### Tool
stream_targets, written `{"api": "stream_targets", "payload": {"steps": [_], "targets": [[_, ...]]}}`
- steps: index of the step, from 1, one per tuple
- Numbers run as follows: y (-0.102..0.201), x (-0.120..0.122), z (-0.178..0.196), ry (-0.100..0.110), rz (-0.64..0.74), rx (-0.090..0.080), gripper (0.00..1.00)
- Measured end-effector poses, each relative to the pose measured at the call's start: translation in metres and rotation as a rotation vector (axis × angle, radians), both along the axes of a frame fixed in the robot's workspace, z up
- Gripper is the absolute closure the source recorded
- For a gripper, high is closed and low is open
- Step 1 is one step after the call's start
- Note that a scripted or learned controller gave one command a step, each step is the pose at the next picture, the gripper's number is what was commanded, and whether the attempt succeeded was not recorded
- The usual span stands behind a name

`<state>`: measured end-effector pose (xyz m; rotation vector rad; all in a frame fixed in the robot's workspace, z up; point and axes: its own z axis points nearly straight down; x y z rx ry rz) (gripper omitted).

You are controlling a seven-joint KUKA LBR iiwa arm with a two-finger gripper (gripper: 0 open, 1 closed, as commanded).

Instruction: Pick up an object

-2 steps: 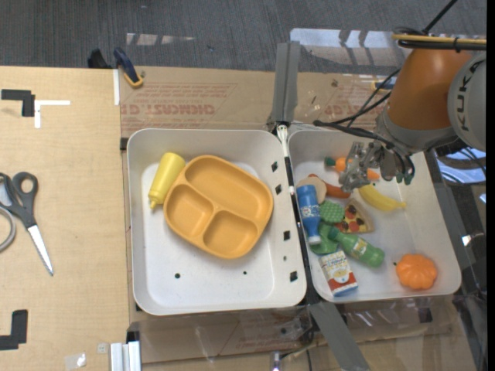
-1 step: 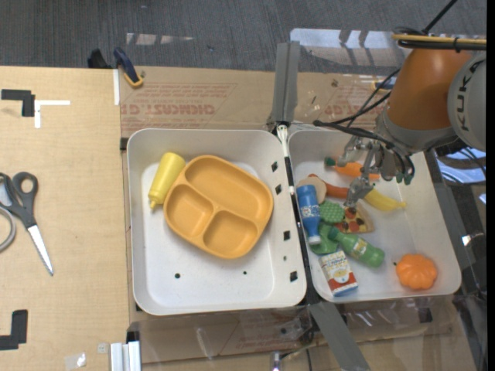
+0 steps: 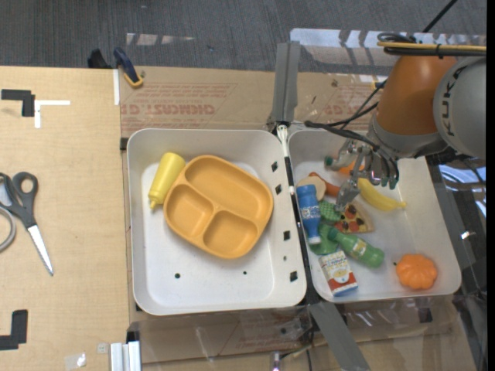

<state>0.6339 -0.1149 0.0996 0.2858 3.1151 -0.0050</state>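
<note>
Even, diffuse overhead light; scene bright, nothing blown out except mild glare on the white bins' (image 3: 207, 292) floors and rims; soft short shadows under the orange tray (image 3: 218, 204) and the clutter in the right bin; specular streaks on the clear panel (image 3: 363, 37) at top right; focus decent centre frame; gripper (image 3: 357, 178) area slightly soft; carpet at top dim and grainy.
</note>
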Motion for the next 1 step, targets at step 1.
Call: {"api": "stream_targets", "payload": {"steps": [1], "targets": [[0.0003, 0.0014, 0.0099, -0.005, 0.002, -0.001, 1.0]]}}
